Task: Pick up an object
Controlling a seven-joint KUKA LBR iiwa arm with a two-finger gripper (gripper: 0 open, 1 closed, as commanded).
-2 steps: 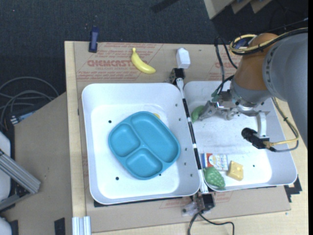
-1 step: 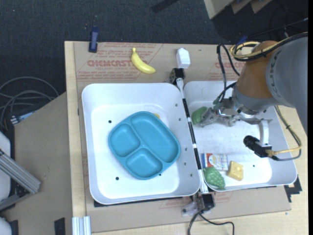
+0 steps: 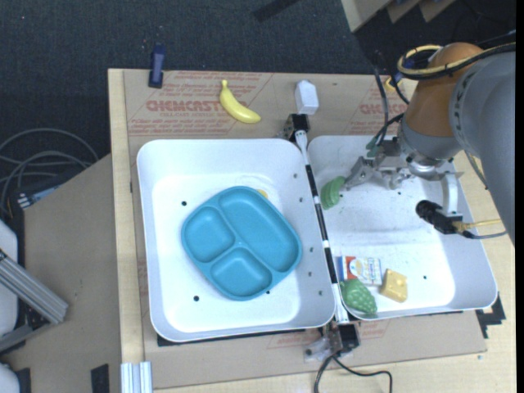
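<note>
Two-finger gripper (image 3: 345, 183) spread open, apparently just touching small round green object (image 3: 332, 192) against right white bin (image 3: 471, 293) left wall; likely to slip aside, nothing yet held

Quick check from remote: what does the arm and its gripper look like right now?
The arm is bulky and grey, with an orange band above the wrist. Yellow and dark cables loop beside it. The gripper is thin metal linkage, pale grey.

bins (image 3: 155, 170): 2 | tray (image 3: 239, 241): 1 | banana (image 3: 237, 105): 1 | green items (image 3: 332, 192): maybe 2
</note>
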